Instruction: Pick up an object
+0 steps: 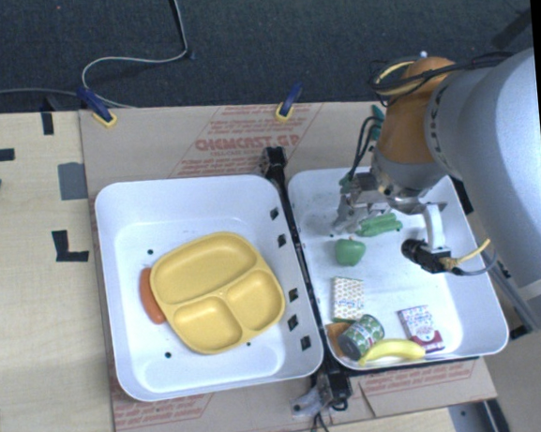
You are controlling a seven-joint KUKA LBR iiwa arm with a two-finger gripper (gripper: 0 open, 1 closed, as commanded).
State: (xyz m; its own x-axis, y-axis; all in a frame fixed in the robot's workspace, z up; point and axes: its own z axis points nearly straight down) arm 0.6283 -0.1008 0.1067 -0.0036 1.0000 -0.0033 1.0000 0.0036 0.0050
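My gripper (pixel 353 207) hangs low over the back part of the right bin (pixel 474 287), under the orange band of the arm. Just right of it lies a long green object (pixel 380 224), touching or nearly touching the gripper. A small round green object (pixel 350 249) rests on the bin floor a little in front of the gripper. Nearer the front lie a patterned packet (pixel 348 298), a green can (pixel 362 335), a yellow banana (pixel 393 350) and a red and white packet (pixel 420 327).
The left bin (pixel 133 363) holds a yellow divided plate (pixel 218 290) with an orange-red object (pixel 151 298) tucked under its left edge. A black divider (pixel 290 246) runs between the bins. The grey arm body covers the right bin's right side.
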